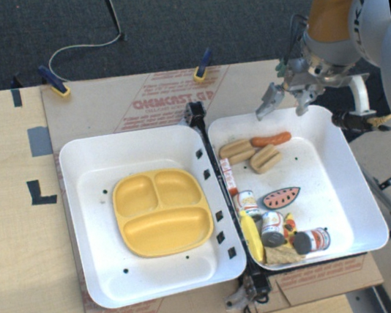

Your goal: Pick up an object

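Arm poised above the right bin – nothing in the jaws.

The gripper hangs over the upper rim of the right bin, right of frame centre, jaws apart and empty; the wrist tilts down and leftward below the orange band. Nearest candidates lie just under it: a red sausage and two tan bun-like pieces – probably light, rigid plastic, smooth, liable to roll. Grip the sausage across its short axis at mid-length. Small cans and a watermelon slice crowd the bin's lower part. The left bin holds a yellow divided plate.
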You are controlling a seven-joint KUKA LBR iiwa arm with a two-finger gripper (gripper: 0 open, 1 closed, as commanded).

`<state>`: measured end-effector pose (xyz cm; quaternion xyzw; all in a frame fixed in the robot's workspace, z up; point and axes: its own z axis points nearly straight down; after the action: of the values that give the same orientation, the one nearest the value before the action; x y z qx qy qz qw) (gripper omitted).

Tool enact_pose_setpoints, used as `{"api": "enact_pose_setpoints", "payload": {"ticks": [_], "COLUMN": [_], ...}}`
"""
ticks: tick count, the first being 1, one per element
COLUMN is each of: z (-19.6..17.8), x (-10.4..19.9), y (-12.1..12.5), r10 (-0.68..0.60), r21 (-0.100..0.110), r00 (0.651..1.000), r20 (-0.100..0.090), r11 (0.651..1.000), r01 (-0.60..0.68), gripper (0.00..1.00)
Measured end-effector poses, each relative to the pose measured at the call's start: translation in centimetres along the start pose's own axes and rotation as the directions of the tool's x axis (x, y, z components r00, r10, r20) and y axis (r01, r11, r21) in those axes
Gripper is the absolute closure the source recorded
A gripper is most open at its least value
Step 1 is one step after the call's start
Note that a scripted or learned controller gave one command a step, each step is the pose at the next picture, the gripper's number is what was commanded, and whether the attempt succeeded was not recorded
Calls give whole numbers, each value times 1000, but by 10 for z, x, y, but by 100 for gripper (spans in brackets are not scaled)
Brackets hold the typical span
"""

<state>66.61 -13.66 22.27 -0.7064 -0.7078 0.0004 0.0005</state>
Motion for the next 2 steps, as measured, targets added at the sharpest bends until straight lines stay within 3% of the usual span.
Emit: {"api": "enact_pose_setpoints", "payload": {"ticks": [1, 2], "z": [136, 126], "x": [-42, -42], "y": [-23, -22], "r10": [1, 1], "r21": [-3, -6], "r00": [1000, 1000], "r20": [2, 4], "r11": [1000, 1000], "r01": [-1, -1], "gripper": [0, 100]}}
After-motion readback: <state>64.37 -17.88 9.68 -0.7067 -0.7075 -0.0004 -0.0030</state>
